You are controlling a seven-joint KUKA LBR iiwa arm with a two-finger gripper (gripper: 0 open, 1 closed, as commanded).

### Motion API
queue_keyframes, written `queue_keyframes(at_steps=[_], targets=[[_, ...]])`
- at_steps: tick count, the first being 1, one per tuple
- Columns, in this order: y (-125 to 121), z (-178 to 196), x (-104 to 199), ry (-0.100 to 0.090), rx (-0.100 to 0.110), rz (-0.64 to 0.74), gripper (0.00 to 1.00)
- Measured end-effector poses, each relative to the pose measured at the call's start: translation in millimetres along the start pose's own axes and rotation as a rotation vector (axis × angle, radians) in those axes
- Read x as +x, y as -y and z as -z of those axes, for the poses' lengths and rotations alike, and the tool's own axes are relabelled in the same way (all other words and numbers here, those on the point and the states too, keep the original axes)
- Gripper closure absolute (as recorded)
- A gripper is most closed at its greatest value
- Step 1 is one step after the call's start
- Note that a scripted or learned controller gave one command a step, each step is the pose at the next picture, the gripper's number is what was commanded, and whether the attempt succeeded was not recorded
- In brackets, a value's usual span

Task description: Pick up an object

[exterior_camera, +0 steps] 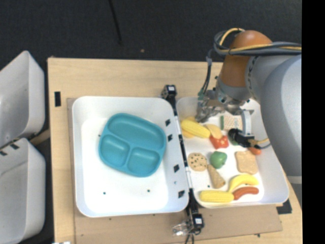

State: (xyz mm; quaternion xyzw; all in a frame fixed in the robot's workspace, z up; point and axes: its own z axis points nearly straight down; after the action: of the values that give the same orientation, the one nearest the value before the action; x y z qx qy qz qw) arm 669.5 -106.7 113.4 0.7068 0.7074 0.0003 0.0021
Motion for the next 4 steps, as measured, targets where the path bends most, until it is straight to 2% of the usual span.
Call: queue_keyframes(at_steps=[2, 3, 4], targets=[[-14, 110, -15, 0.0, -0.004, 0.001, 1.0], [-15, 129, -16, -0.002, -0.001, 0.003, 1.0], [34, 140, -4, -0.002, 0.003, -0.003, 1.0]])
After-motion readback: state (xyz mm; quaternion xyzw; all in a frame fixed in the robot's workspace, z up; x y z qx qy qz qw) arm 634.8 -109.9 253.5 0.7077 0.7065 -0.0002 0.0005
